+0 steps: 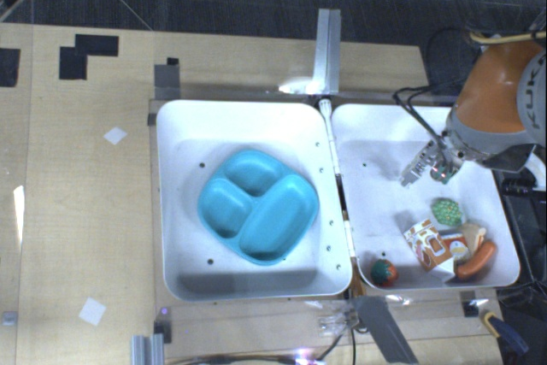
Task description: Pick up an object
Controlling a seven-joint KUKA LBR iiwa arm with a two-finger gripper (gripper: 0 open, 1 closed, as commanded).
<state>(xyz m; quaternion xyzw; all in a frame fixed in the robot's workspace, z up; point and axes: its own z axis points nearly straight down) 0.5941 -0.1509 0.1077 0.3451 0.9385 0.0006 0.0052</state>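
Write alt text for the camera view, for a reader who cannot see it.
A grey and orange robot arm's gripper hovers over the right white bin, above a small cluster of toys: a green piece, a printed carton, an orange sausage and a small ball. The left bin holds a blue divided dish.

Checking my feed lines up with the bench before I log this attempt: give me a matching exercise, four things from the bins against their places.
Things:
1. blue plastic three-compartment dish
2. small round red-and-green ball
3. green bumpy round toy
4. end effector

Places:
A. near corner of the right bin, by the divider
B. middle of the left bin
C. above the right bin's bare middle floor
D. right bin, just behind the orange-and-white printed carton

Pairs: 1-B, 2-A, 3-D, 4-C
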